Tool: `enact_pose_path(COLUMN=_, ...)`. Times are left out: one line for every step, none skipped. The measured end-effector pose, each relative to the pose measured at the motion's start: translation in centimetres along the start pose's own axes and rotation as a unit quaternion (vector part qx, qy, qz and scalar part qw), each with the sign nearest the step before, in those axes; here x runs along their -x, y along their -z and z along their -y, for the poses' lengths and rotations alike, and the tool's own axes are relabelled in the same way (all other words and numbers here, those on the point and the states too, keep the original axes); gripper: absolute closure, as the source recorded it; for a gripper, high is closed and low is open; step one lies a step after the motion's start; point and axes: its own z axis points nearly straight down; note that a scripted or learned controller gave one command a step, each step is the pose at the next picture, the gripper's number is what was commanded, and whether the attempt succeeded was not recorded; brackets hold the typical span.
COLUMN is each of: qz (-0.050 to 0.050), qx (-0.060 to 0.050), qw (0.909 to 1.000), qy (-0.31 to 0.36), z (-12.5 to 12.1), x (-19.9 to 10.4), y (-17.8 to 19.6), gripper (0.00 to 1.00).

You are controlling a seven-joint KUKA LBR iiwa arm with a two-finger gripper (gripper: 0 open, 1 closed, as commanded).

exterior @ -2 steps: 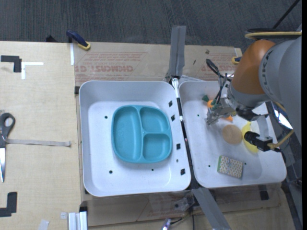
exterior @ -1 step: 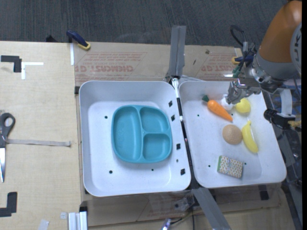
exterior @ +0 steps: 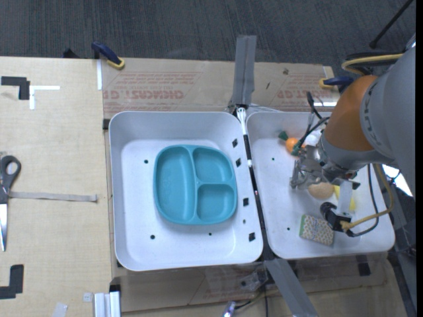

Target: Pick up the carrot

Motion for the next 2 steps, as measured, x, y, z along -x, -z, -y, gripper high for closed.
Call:
enact_pose_path(qz=0.001, qx=0.0, qw=0.9995, qy=-0.032, z=0.6, x=5.7, y=11.3, gripper=1.0)
enact_pose_path(qz=0.001, qx=0.001, qw=0.9955, qy=-0.095, z=1.4, x=9.0, y=23.4, gripper=1.0)
